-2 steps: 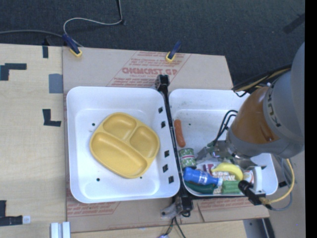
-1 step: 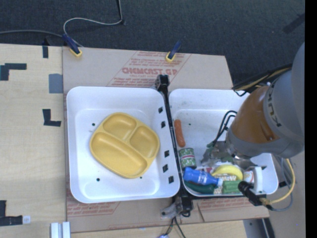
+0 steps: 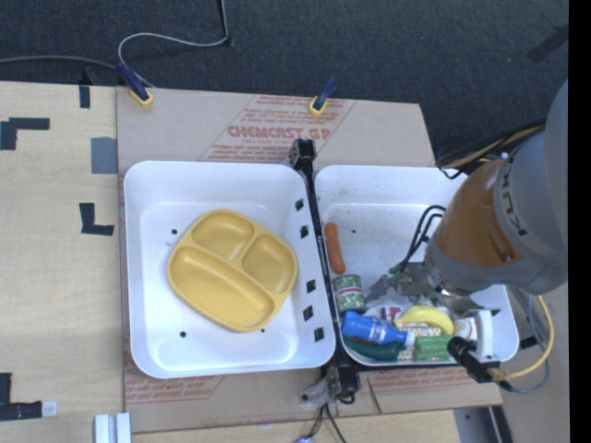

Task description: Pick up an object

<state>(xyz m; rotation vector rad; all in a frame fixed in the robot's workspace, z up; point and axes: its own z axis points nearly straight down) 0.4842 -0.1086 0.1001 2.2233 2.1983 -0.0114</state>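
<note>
- We see our hand (image 3: 413, 287) low in the right bin (image 3: 369, 192), just above the cluster at its near edge; we cannot tell how it is set, because the wrist covers it.
- Nothing is visibly gripped; the likely targets lie just beneath: a yellow banana (image 3: 427, 318), a blue bottle (image 3: 374, 329) and a green can (image 3: 349, 293).
- These things touch one another, so we judge that a descent may strike two at once, or push one aside rather than catch it.
- The banana's curve and the bottle's round body may let them slip as we lift.
- An orange hot dog (image 3: 333, 247) lies apart, by the divider.
- The left bin (image 3: 148, 247) holds a yellow divided plate (image 3: 233, 269), lying flat.
</note>
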